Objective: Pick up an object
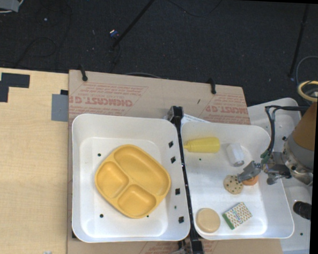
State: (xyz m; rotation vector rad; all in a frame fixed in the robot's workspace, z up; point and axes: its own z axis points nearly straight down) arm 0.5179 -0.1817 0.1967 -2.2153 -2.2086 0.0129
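Hovering low in right bin (pixel 274 225), gripper (pixel 249 172) at about four o'clock of cup (pixel 235 153); finger state impossible to tell. Nearest target, perhaps: cookie (pixel 233 184), touching at seven o'clock, with something orange (pixel 251 180) underneath.

The yellow tray (pixel 132 180) lies flat in the middle of the left bin (pixel 85 146), three compartments up, turned at a slant. In the right bin (pixel 274 222), the yellow bottle (pixel 202 145) lies on its side at the far left, by the divider. A white cup (pixel 236 154) lies tipped just right of it. A tan cookie (pixel 233 184) with dark specks lies mid-bin, an orange piece (pixel 251 180) just right of it. Near the front edge sit a pale round disc (pixel 208 220) and, beside it on the right, a patterned green-edged box (pixel 237 215), set askew.
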